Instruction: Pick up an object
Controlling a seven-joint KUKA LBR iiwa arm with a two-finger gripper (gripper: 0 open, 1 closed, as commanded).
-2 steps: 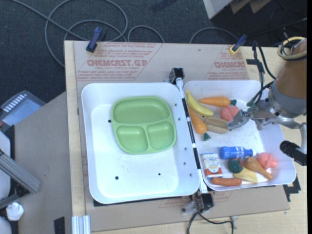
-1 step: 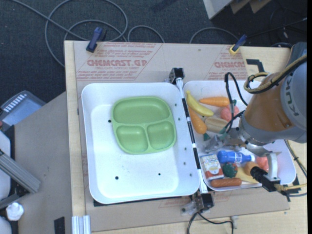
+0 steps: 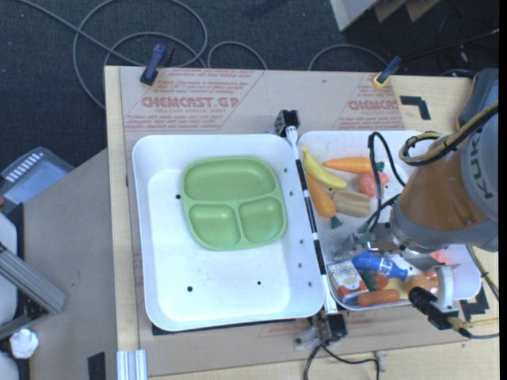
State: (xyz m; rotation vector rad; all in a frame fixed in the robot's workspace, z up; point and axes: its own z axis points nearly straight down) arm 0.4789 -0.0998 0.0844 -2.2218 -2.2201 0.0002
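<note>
My arm point(image 3: 455, 188) comes in from the right edge of the frame, its orange band sitting over the right-hand white bin point(image 3: 317, 145), and my gripper point(image 3: 379, 248) hangs low over the lower middle of that bin, in among the toy food. From this slanted overhead angle my own wrist covers the working end, so I cannot tell how the gripper is set or whether anything is caught in it. Just below and beside the gripper lies a blue object point(image 3: 372, 263) with a bit of red next to it, and left of that a small white packet point(image 3: 344, 276) rests by the bin's lower left corner. Along the bin's bottom rim sits a red-orange sausage-like piece point(image 3: 379, 297). Higher in the bin, well clear of the gripper, a yellow banana point(image 3: 322, 172) lies on a slant beside an orange carrot-like piece point(image 3: 321, 197), with a second carrot point(image 3: 348, 165) across the top, a pink-red fruit point(image 3: 367, 184) and a beige block point(image 3: 352, 203) near them. The left-hand white bin point(image 3: 158, 244) fills the centre of the frame and holds a green divided tray point(image 3: 234, 202), lying flat in its upper half. Both bins sit side by side on a brown board point(image 3: 198, 97) printed with red lettering.
</note>
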